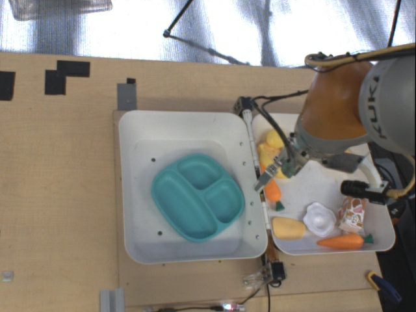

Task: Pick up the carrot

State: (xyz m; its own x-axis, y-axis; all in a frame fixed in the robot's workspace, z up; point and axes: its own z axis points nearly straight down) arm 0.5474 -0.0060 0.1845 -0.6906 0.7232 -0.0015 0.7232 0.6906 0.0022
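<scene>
Two orange carrots lie in the right bin point(383, 239). A small carrot point(272, 192) with a green top rests near the bin's left wall. A longer carrot point(340, 242) lies along the front wall, its green end pointing right. My gripper point(274, 174) is low over the left part of this bin, just above and touching or nearly touching the small carrot's upper end. The grey and orange arm covers the middle of the bin behind it.
A teal divided plate point(195, 197) sits in the left bin point(140, 174). The right bin also holds yellow items point(268, 149) behind the gripper, a yellow lump point(288, 227), a white cup point(320, 218) and a small carton point(353, 214).
</scene>
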